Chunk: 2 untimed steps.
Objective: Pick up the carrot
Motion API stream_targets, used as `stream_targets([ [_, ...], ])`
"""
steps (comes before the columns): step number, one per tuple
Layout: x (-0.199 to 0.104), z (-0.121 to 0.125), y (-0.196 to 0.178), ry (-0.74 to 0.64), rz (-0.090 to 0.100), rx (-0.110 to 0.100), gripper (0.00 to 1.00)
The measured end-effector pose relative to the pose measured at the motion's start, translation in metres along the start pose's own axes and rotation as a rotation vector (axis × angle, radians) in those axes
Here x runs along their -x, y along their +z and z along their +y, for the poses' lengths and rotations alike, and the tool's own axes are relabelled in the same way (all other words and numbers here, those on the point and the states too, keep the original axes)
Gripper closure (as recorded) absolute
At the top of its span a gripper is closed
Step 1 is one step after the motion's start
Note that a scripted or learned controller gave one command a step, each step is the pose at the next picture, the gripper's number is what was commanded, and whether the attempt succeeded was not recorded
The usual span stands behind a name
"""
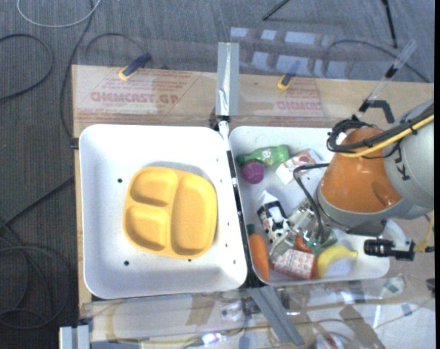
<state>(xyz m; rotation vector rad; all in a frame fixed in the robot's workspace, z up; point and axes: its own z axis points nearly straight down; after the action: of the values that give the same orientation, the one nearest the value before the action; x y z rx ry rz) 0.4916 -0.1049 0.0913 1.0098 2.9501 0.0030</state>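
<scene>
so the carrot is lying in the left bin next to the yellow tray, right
Not quite. The carrot lies in the right bin, against its left wall near the front corner, as the camera view shows. The yellow tray sits in the left bin.

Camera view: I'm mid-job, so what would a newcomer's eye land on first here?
The yellow divided tray fills the middle of the left bin, bright against the white. Next comes the arm's orange band, hanging over the crowded right bin, with the gripper low among the items. The carrot lies along that bin's near left edge, left of the gripper.
</scene>
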Motion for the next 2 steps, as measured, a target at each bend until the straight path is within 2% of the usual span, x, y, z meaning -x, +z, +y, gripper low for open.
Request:
stream_targets([
  [1,0.0242,-0.0439,-0.0165,-0.142,0.026,-0.01,0.0],
  [2,0.0238,-0.042,-0.0238,-0.143,0.031,-0.008,1.0],
])
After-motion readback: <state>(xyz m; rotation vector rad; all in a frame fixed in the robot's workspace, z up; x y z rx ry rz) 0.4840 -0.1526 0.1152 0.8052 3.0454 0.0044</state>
